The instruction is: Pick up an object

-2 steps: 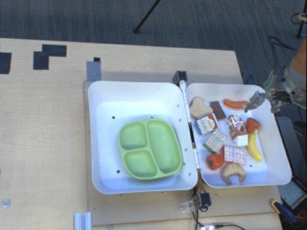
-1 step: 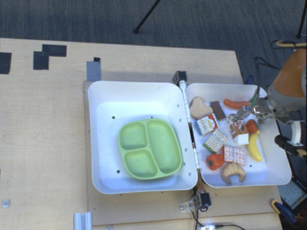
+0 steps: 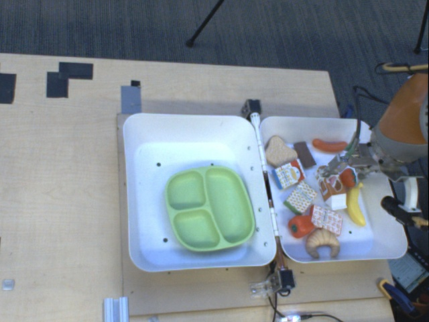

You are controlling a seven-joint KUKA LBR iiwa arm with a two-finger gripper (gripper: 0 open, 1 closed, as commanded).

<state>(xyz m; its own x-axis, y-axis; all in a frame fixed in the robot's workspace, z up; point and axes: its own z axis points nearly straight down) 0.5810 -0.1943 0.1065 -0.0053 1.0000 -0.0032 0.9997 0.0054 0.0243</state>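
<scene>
Many toy foods are heaped in the right bin (image 3: 395, 243), so a pick is sought there; the gripper (image 3: 338, 168) is lowered over the carton (image 3: 333, 188), its spread unreadable.

Arm (image 3: 402, 123) in from 3 o'clock, orange band up, wrist angled down toward 9; hand (image 3: 337, 168) low, finger state unclear.

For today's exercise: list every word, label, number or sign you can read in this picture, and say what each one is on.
No text can be read.
Small cartons in the right bin: printed patterns, too small and blurred.
Box at the gripper: print blurred.
Green tray: no markings.
</scene>
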